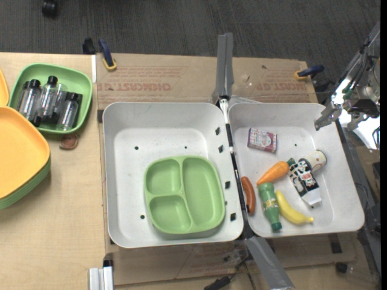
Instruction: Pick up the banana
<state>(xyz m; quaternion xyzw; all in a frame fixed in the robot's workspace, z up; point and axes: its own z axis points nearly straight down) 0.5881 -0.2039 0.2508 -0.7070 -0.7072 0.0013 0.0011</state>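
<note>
Overhead slanted view of the worktop [54,240] with two shallow white bins side by side. The left bin [121,162] contains a green three-compartment tray [184,195], lying flat toward the bin's lower right. The right bin [338,204] holds the loose items. The banana [293,210] lies in the lower part of this bin, its length running from upper left to lower right, just right of a green bottle [270,205] and just below a black-and-white patterned carton [302,177]. An orange carrot [273,172] lies aslant near the bin's centre, its tip just above the bottle. A reddish sausage-shaped item [248,195] rests along the bin's left wall. A small pink packet [262,139] sits in the upper part of the bin, well apart from the banana.

The end effector [329,116] appears at the right edge of the frame, above the upper right corner of the right bin, well apart from the banana and touching none of the items. Its structure is partly lost in glare and clutter, so whether it is released or clenched cannot be told; nothing is visibly held.

Left of the bins, a green dish [24,77] at the upper left carries several dark-capped vials [48,101]. Stacked orange plates [21,156] lie at the far left edge. Brown cardboard [157,80] is under the bins.
</note>
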